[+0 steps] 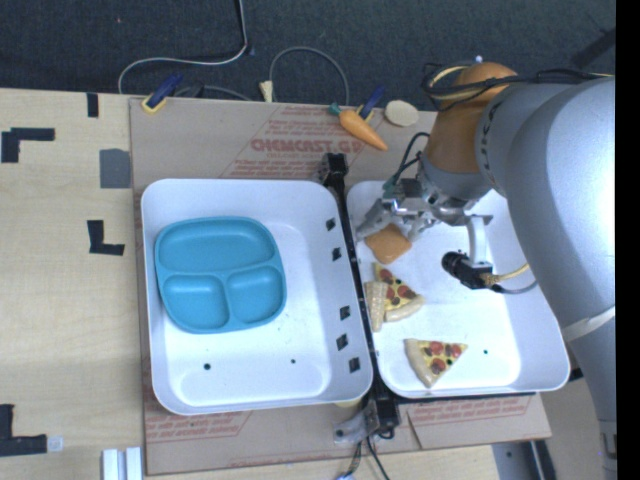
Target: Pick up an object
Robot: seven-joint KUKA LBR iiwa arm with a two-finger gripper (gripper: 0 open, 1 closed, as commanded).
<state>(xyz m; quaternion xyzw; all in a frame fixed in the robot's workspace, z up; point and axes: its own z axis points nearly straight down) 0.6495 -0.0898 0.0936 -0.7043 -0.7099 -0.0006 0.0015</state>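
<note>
In the right bin [530, 353] lie a brown bread slice [388, 245], a pizza slice [393, 299] below it and a second pizza slice [433, 357] near the front. My gripper [396, 217] hangs low over the bin's upper left part, just above the bread slice's top edge. Its fingers [372, 219] stand open, spread over the slice, with nothing held between them. The grey arm with its orange band [462, 128] comes in from the right and covers the bin's upper right.
The left bin [170, 373] holds a blue divided plate [219, 273]. Behind the bins, a toy carrot [361, 129] and a beige round piece [401, 113] lie on the cardboard. A black part with a cable [468, 269] hangs beside the gripper.
</note>
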